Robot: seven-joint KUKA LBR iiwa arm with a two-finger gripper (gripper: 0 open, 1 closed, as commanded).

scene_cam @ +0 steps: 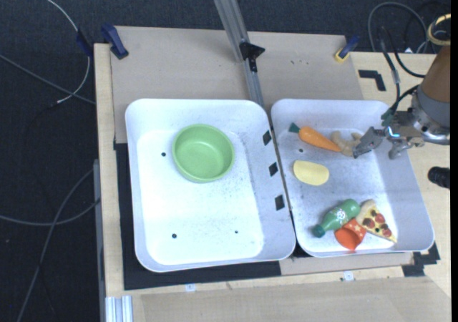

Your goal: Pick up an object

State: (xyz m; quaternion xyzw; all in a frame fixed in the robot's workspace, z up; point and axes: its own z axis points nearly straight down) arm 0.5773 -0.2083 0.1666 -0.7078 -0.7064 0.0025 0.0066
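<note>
The jaws (381, 140) hang over the far right part of the right white bin (408, 192), spread apart with nothing between them. Well off to their left, a round light-green plastic bowl (204, 152) sits in the left white bin (150, 235). Closer in, an orange toy carrot (318, 139) lies just left of the jaws, a tan piece (346, 144) touching its end. Below: a pale yellow oval piece (310, 172), a green toy bottle (336, 216), a red piece (348, 235), a toy pizza slice (376, 221).
</note>
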